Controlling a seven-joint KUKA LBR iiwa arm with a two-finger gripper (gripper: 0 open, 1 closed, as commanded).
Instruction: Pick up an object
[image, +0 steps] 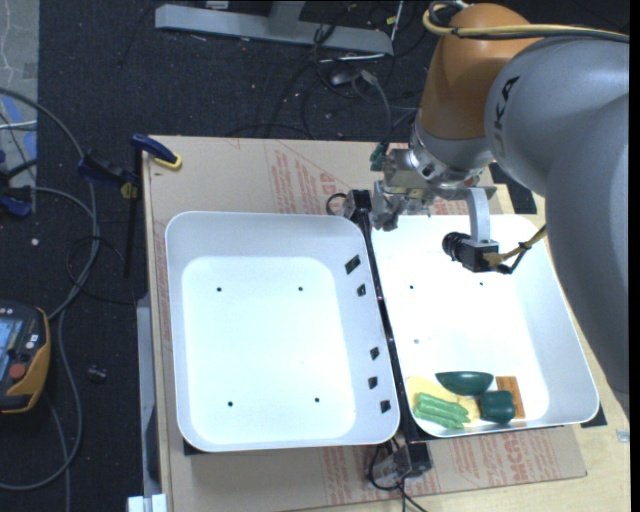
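Note:
Several small objects lie clustered in the near corner of the right bin (520, 300): a dark green bowl-shaped piece (465, 381), a light green ridged piece (440, 410), a teal block (497, 406), a yellow piece (424, 386) and a brown block (509, 385). My gripper (396, 205) hangs over the far left corner of the right bin, close to the divider between the bins and far from the cluster. Nothing shows in its grasp.
The left bin (265, 330) lies beside the right one, with black clips along the shared edge (375, 300). A black part on a cable (472, 250) hangs from the wrist over the right bin. A blue and yellow clamp (155, 152) sits at the bench's far left corner.

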